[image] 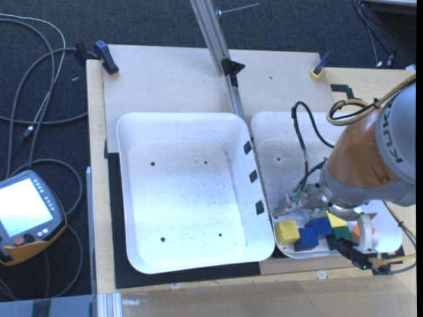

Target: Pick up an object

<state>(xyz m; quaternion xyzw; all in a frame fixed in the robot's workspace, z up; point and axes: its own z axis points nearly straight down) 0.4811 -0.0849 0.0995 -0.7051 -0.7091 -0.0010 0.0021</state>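
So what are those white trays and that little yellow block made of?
The bins look like moulded plastic: thin walls, rounded corners, slightly glossy and speckled. The yellow block looks matte and evenly coloured, perhaps foam or painted wood; I can't tell which.

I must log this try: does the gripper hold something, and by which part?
It cannot be told. The arm covers the gripper above the blocks: yellow, blue.

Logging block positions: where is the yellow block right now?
In the right bin, at its near edge, lies the yellow block, beside a blue block, just left of the gripper.
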